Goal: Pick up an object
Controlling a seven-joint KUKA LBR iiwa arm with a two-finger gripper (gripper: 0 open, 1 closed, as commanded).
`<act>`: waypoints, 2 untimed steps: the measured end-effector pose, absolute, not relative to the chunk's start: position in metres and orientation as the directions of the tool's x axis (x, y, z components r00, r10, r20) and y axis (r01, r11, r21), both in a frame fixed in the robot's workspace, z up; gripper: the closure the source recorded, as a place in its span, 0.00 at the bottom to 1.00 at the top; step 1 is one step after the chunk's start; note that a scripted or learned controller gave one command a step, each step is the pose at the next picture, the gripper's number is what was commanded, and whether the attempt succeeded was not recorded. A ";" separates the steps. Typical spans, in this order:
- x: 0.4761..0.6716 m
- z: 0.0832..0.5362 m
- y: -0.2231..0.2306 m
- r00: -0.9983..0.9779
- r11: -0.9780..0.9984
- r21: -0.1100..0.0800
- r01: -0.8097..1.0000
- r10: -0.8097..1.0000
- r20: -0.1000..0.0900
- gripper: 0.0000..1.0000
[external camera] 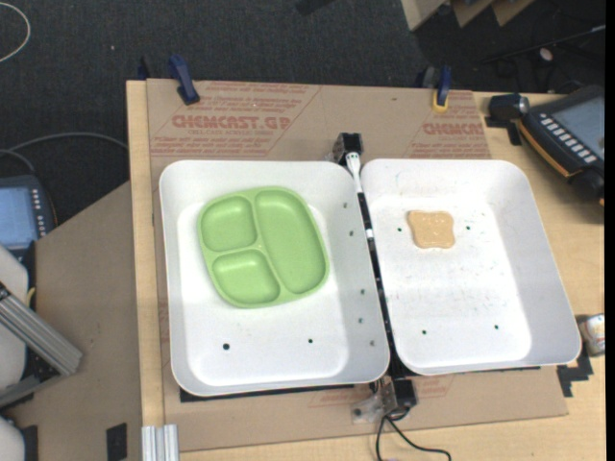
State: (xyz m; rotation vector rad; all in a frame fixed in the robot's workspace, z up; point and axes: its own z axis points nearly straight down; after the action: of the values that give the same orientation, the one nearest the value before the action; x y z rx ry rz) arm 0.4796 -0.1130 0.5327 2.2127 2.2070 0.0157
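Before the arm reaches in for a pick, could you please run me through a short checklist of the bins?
1. Pickable object present: tan toast-shaped piece in the right bin - ok.
2. It lies flat, apart from the walls - ok.
3. Green divided plate sits wholly inside the left bin - ok.
4. Nothing lies on or against the toast piece - ok.
5. Gripper readiness - cannot tell.

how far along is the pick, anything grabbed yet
Nothing looks done yet. The green tray lies flat in the left bin, and the tan piece lies flat in the right bin; neither is lifted. Nothing is in hand. The whole pick is left: reach in, close on one of them, and lift.
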 end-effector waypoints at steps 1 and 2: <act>0.479 0.416 -0.093 0.000 0.000 -0.012 1.000 1.000 0.002 1.00; 0.479 0.389 -0.017 -0.008 0.008 -0.005 1.000 1.000 0.003 1.00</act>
State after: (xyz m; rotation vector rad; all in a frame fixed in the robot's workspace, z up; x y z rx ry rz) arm 0.4793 -0.0165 0.3888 2.2162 2.2347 -0.0029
